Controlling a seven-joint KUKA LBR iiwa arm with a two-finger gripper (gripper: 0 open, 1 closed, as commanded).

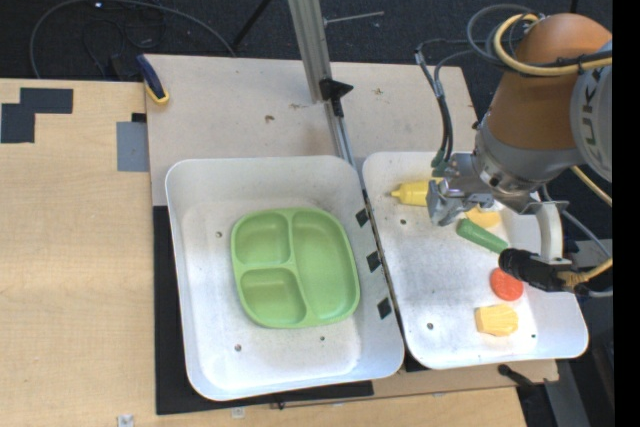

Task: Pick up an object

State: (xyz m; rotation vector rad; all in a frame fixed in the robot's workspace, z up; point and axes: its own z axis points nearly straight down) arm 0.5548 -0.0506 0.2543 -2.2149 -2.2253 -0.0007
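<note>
The gripper (447, 205) is hanging low by the yellow toy (409, 194), at nine o'clock, probably to grab it; its pinch I cannot tell.

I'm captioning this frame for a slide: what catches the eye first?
The green tray with three compartments lies in the middle of the left bin. The arm's orange band looms over the right bin, its gripper low among small toys: a yellow one, a green one and an orange-red one.
</note>
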